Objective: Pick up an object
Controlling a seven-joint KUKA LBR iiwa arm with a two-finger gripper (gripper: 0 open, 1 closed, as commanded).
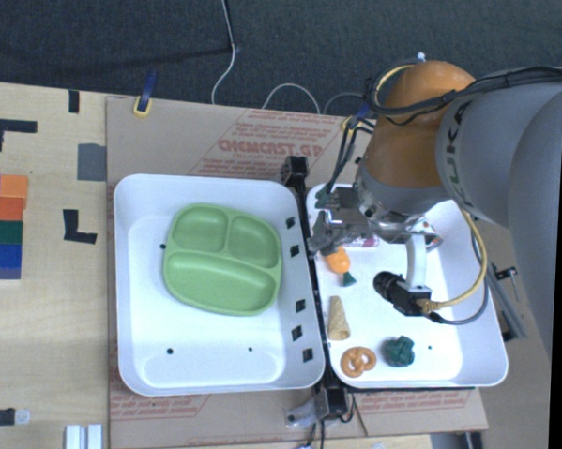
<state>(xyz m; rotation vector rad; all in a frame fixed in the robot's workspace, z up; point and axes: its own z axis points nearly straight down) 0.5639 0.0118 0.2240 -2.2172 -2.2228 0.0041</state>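
**Gripper low over the right bin, near the small orange piece**

The arm's two-finger gripper (342, 233) stood low at the upper left part of the right white bin (476, 356), close to the divider between the bins. How far it was open, and whether it had hold of anything, could not be told.

The small orange rounded toy piece (336, 261) lay just below the gripper and looked like the likely target. To take it well, the gripper probably needed to come straight down, centred on it, because the bin wall was near on the left.

A tiny dark teal piece (350, 279) lay just beside the orange one and could be pushed. Further down were a beige cone-shaped piece (338, 318), a brown pretzel-shaped toy (356, 361) and a dark green lumpy toy (400, 351). The left white bin (134, 343) held a green divided plastic plate (225, 260).
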